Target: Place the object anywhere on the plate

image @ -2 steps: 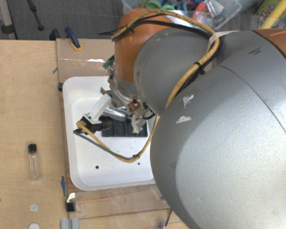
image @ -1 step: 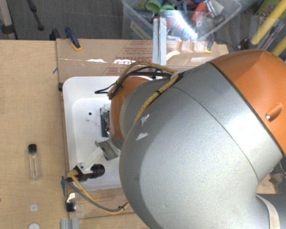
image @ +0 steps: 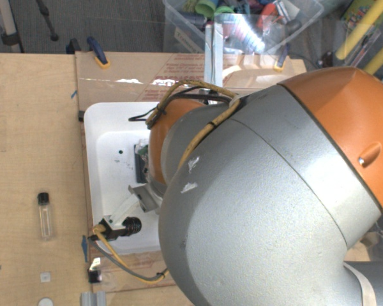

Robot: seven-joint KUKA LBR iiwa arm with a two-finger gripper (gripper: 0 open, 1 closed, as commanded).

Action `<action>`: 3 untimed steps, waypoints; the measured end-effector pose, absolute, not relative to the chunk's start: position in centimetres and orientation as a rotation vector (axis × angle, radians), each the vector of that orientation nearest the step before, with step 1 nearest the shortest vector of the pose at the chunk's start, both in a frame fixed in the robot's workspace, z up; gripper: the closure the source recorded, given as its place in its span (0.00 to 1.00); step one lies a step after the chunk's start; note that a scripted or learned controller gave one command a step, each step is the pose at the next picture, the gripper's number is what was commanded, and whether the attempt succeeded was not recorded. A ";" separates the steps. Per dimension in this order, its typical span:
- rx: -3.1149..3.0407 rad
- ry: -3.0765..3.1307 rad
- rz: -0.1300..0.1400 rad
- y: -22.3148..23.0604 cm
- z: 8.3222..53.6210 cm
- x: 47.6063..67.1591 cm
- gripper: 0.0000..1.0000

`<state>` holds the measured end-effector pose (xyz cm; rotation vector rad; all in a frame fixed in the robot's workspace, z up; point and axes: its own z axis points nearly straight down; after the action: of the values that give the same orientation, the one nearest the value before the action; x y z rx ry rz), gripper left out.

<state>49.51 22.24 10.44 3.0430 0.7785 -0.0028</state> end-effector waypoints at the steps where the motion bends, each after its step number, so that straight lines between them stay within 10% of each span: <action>1: 3.016 0.876 0.005 22.4 43.4 48.6 1.00; 2: 3.015 0.876 0.005 22.4 43.5 48.6 0.00; 3: 2.823 1.376 -0.003 21.8 43.4 57.0 0.00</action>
<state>57.05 21.80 43.44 2.8233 1.3763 -0.0029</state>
